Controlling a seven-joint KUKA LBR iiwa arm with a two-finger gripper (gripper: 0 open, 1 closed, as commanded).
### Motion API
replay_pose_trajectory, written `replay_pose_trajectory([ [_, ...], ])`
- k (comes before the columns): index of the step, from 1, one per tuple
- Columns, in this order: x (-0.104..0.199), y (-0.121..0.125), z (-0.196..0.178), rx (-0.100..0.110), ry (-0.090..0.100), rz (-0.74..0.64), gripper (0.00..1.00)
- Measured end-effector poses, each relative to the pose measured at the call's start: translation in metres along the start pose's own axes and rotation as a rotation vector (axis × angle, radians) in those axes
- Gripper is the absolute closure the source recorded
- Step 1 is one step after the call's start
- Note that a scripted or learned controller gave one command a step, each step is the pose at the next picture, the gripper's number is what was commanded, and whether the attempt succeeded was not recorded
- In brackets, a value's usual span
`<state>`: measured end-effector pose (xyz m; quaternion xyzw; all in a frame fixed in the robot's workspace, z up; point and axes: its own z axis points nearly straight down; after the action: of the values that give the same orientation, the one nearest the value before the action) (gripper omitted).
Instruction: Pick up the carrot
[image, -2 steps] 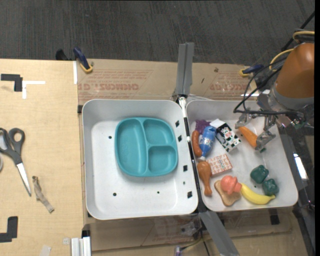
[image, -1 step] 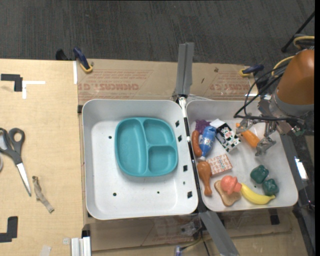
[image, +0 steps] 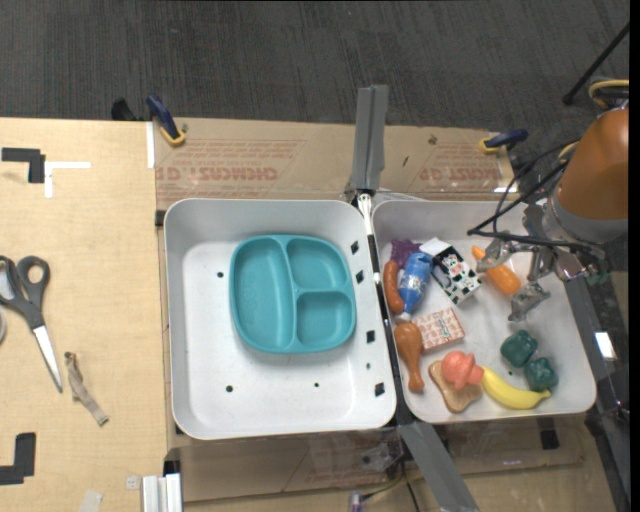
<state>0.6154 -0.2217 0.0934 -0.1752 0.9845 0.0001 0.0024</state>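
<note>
The carrot is a short orange piece lying near the back of the right bin, just right of a white spotted box. My gripper hangs low over the bin right beside the carrot, at its right end, below the arm's orange band. From this angle I can't make out whether it touches the carrot or has it in its grasp.
The right bin also holds a blue bottle, an orange sausage, a drumstick, a pink box, toast, a banana and green broccoli. A teal divided plate sits in the left bin. Scissors lie far left.
</note>
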Motion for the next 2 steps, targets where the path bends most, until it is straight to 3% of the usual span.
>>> replay_pose_trajectory([
  [1, -0.0072, -0.0017, -0.0003, 0.002, -0.001, -0.069, 0.0],
  [2, 0.0, 0.0018, -0.0002, 0.0, 0.0, -0.054, 0.0],
])
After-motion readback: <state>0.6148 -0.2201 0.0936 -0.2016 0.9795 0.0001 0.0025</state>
